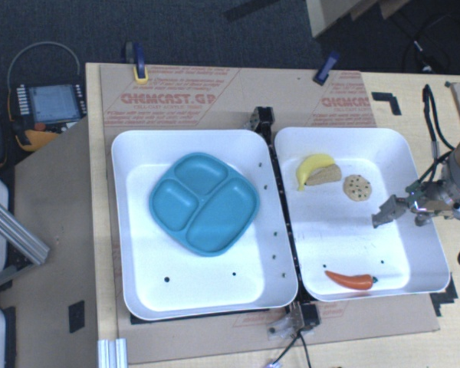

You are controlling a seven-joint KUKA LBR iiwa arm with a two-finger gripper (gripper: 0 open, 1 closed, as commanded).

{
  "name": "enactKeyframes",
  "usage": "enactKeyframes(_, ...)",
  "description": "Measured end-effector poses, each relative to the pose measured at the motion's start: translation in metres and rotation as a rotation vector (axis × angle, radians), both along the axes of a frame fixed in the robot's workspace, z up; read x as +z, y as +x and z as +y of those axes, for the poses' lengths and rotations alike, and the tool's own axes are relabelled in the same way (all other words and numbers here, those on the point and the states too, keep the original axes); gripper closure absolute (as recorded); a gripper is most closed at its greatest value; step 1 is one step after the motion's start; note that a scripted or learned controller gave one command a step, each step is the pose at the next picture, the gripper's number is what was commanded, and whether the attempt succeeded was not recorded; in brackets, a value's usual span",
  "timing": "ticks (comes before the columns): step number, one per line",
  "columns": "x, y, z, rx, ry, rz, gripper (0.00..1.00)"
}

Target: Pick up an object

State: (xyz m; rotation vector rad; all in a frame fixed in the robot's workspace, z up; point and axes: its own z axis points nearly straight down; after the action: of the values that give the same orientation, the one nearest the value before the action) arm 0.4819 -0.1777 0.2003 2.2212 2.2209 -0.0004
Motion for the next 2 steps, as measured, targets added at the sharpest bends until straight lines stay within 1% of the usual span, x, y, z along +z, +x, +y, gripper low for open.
enactKeyframes(1,-0.061,-0.002,0.006,0.000,0.003,0.006,0.00)
enactKeyframes(2,-0.113,-0.002,0.007,-0.001,0.003,0.005,0.00)
